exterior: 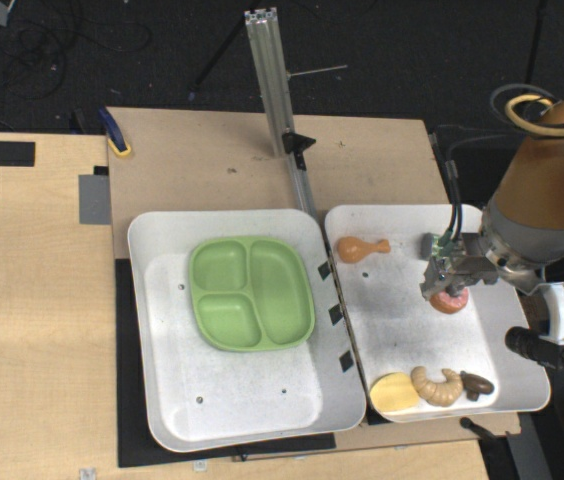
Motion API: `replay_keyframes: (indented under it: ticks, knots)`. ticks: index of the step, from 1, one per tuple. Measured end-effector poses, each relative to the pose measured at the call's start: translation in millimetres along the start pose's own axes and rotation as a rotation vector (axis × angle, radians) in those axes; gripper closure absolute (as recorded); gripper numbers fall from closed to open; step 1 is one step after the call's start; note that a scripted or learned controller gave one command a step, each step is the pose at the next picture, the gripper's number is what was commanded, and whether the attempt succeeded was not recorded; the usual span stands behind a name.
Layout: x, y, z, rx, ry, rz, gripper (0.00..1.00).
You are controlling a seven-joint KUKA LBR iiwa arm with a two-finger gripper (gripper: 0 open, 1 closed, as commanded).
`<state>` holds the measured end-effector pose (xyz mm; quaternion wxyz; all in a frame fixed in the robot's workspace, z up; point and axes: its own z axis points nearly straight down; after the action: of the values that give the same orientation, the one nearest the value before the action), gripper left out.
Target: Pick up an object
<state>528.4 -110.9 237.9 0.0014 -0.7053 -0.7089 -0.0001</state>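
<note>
The claw (446, 286) hangs low over the right bin (402, 318), near that bin's right side. It sits right on top of a small red round thing (451, 302), and I cannot tell how wide the claw is or if it has hold of the thing. The grey arm (532, 203) comes in from the right, over the bin's right edge.

An orange drumstick-shaped toy (361, 249) lies near the far left corner of the right bin, apart from the claw. Along the near edge lie a yellow round piece (394, 394), a tan curled toy (438, 387) touching it, and a small dark brown piece (477, 384) beside that. The middle of this bin is bare, so there is open room there.

The left bin (232, 408) holds a green plate with three parts (252, 294), set toward its far side. The near half of that bin is open. The two bins sit side by side on the surface (32, 308), their edges almost touching.
</note>
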Motion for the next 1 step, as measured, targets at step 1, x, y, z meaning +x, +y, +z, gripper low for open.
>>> replay_keyframes:
  ticks: [1]
  knots:
    - [54.5, 8.7, 13.8, 0.003, 0.0, 0.0, 1.0]
